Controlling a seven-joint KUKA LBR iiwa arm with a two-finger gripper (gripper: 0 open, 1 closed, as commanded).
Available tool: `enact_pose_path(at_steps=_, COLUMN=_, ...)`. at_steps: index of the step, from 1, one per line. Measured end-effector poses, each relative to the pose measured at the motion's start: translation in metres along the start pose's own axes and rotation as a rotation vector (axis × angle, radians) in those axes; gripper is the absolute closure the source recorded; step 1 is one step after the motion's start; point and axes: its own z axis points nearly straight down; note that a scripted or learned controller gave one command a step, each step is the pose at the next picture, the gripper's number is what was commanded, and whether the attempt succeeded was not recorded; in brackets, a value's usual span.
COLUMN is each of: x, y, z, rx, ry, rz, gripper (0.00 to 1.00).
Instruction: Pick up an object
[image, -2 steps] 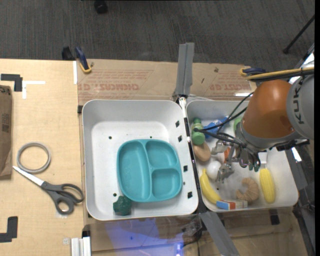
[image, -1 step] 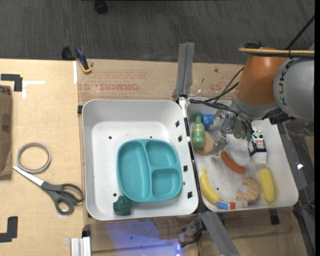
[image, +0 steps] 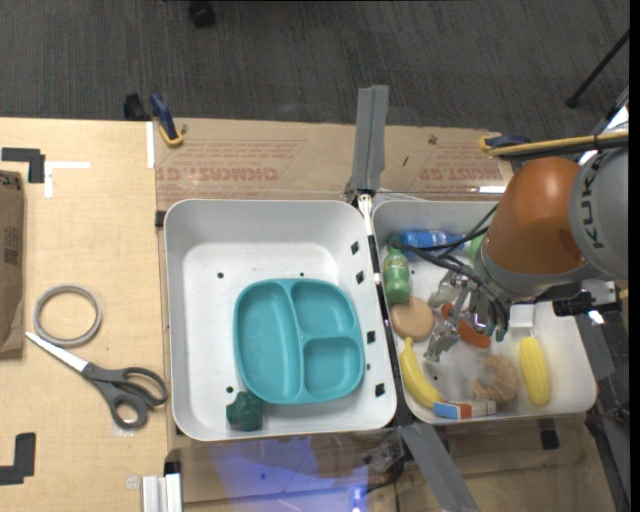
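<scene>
the grey arm with the orange band (image: 535, 215) reaches into the right-hand shallow white bin (image: 560, 400) on the desk. its metal two-finger gripper (image: 450, 320) hangs low among the toy foods, jaws spread apart with nothing seen between them.

candidates near the jaws: a curved yellow plastic banana (image: 417, 375) just below-left, a tan round bread-like piece (image: 411, 320) just to the left, a small red piece (image: 475, 338) partly hidden under the wrist, a beige ridged biscuit-shaped item (image: 497, 380) below-right. further off: a yellow corn cob (image: 534, 368), a green plastic bottle (image: 397, 277), a blue bottle (image: 425, 240), a white tube with a red end (image: 465, 408) by the near wall.

judgement: step in hand is the final descent and close. the pile is crowded, so centre on one item before closing. the banana looks the best bet if the jaws straddle its narrow width, not its length. close fully before lifting; lift straight up to avoid dragging neighbours.

the left-hand white bin (image: 190, 300) holds a teal three-compartment plastic tray (image: 298, 340) and a dark green lump (image: 245, 411).
</scene>
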Motion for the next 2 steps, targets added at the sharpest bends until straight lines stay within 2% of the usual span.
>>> enact_pose_path(at_steps=1, x=-0.001, y=0.0, z=-0.01, rx=0.001, ry=-0.004, rz=-0.002, gripper=1.0)
enact_pose_path(at_steps=2, x=-0.007, y=0.078, z=-0.1, rx=-0.001, ry=-0.002, rz=0.057, gripper=1.0)
